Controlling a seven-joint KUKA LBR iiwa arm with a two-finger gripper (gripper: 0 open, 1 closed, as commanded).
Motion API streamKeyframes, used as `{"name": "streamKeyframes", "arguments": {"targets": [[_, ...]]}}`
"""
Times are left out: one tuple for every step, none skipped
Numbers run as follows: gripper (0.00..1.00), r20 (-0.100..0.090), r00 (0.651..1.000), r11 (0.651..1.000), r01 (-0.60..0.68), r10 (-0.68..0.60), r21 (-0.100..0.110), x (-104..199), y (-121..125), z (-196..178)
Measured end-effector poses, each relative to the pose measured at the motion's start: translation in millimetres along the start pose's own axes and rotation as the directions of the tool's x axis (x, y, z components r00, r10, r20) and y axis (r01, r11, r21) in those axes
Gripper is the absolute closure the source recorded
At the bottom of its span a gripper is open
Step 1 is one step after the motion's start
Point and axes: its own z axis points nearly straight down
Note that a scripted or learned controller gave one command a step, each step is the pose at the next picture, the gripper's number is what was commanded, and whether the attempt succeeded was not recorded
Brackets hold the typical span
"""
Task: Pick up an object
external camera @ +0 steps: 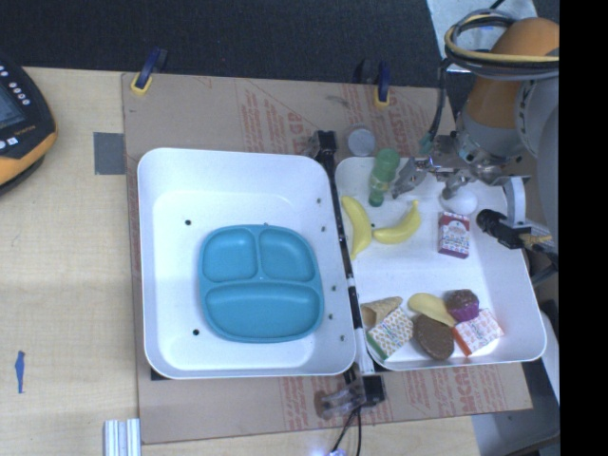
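2 shallow white bins sit side by side on a brown cardboard sheet [237, 103] clamped to the wooden bench [57, 255]. In the left bin [161, 188] lies a blue divided plate [259, 282] with 3 compartments, roughly in the middle of the floor. The right bin [503, 283] holds the small items. The grey arm [503, 74] with its orange band reaches in over the bin's far right corner, and its gripper [439, 171] hangs just above the bin's far edge; whether its fingers are apart or together cannot be told from this angle, and nothing is seen between them. Just left of the gripper a green bottle [383, 176] stands near the bin's far left corner. Below it 2 yellow bananas [358, 225] lie touching, 1 along the left wall and 1 curving right. A red and white carton [454, 235] lies right of them, below the gripper. Along the near wall a cluster of toy foods [432, 326] is packed closely, with a brown oval piece, a purple piece and a red and white packet among them. A yellow and black handheld device [19, 122] rests on the bench at the far left.
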Motion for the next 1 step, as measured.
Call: {"name": "streamKeyframes", "arguments": {"targets": [[0.00,-0.003,1.000,1.000,-0.001,0.001,0.006,33.1,-66.1,50.2]]}}
